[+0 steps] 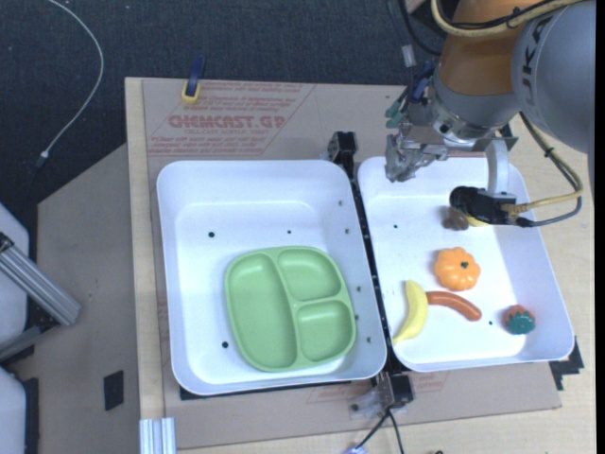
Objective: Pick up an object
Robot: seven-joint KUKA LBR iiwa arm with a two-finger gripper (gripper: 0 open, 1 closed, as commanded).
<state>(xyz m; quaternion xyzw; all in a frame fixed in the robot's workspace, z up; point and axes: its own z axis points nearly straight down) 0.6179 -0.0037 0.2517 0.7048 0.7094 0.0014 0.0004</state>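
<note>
**Desk:** What's the arm doing over the bins?

**Photographer:** The gripper (408, 165) hangs over the far left corner of the right bin (544, 253), with nothing visibly between its fingers (401, 164). How far apart they stand I cannot tell; the tips are small and blurred from above.

**Desk:** And the things to pick?

**Photographer:** All in that right bin, nearer the camera than the gripper. A small brown lump (458, 219) lies closest to it, beside a black-and-yellow fitting on the arm. Past that come an orange pumpkin (458, 268), a banana (411, 311) touching one end of a sausage (455, 305), and a green-and-red toy (518, 320) near the right wall. The left bin (180, 253) holds a green divided plate (288, 305).

**Desk:** What could spoil it?

**Photographer:** My guess: the gripper sits hard by the bin's corner, apart from every item, so closing here would catch nothing or scrape the wall. The pumpkin is round and may slip; the banana and sausage touch, so grabbing one could drag the other.
</note>
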